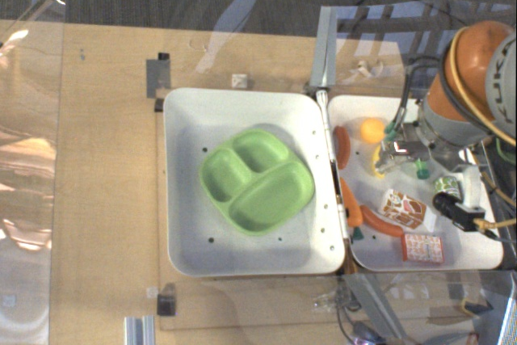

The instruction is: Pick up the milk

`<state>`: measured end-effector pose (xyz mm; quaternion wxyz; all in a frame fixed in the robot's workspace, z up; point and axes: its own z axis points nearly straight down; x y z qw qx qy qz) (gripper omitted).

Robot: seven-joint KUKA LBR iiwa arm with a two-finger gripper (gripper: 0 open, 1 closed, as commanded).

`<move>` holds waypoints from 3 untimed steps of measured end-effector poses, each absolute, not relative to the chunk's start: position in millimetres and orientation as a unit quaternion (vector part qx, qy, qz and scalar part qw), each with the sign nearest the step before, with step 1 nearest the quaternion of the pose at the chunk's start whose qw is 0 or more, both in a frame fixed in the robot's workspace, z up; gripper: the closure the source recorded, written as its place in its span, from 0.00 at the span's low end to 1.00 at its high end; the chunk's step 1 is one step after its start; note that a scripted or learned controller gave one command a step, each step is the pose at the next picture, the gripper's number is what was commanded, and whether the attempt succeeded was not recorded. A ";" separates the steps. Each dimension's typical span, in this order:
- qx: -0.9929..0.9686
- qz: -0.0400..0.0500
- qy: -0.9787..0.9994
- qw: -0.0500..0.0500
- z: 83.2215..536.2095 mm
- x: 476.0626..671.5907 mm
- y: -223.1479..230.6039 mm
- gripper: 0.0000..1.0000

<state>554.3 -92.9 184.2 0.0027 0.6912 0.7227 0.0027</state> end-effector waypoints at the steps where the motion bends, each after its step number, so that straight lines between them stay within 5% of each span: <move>1: 0.691 0.002 0.723 0.002 183.9 554.1 -93.0 0.00; 2: 0.703 0.004 0.711 0.005 114.3 496.5 -148.3 0.00; 3: 0.701 0.007 0.713 0.010 126.3 501.4 -146.5 1.00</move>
